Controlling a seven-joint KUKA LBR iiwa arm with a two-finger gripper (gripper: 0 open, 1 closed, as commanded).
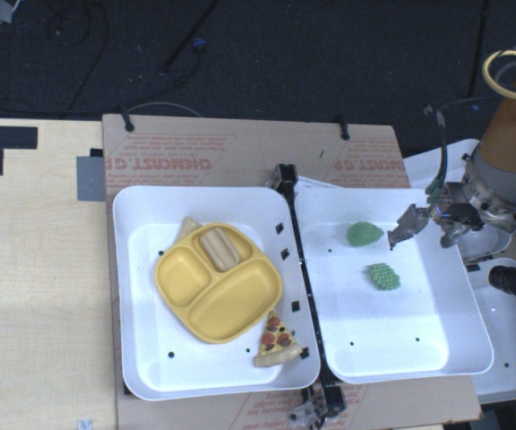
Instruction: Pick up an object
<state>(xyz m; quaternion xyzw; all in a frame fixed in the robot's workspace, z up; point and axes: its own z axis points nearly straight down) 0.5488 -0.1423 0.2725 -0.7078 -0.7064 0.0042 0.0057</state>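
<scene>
Green against white plastic, the two likeliest targets lie in the right bin (419, 352): a smooth green lump (364, 234) toward the bin's twelve o'clock side, and a knobbly green piece (384, 277) just below it, near the bin's middle, the two close but apart. The pincer (426, 225) hangs over the bin's upper right part, and its fingers look spread, one dark finger (408, 225) reaching toward nine o'clock and the other sitting back toward the wrist, with nothing between them. From the pincer the smooth green lump lies at nine o'clock, just beside the leading fingertip; I cannot tell whether they touch. The knobbly piece lies at about seven o'clock, a little farther off. Neither shows a marked long axis: the lump is slightly wider across, the other roughly round. The arm (495, 164) enters from three o'clock, its wrist low over the bin's right rim and the pincer slanting leftward, not pointing straight down. The left bin (141, 231) holds a yellow divided plate (227, 298), a tan piece (220, 248) in its upper compartment, and a pizza slice (277, 341) at the plate's five o'clock. By my judgement, the lump is the handier pick.
</scene>
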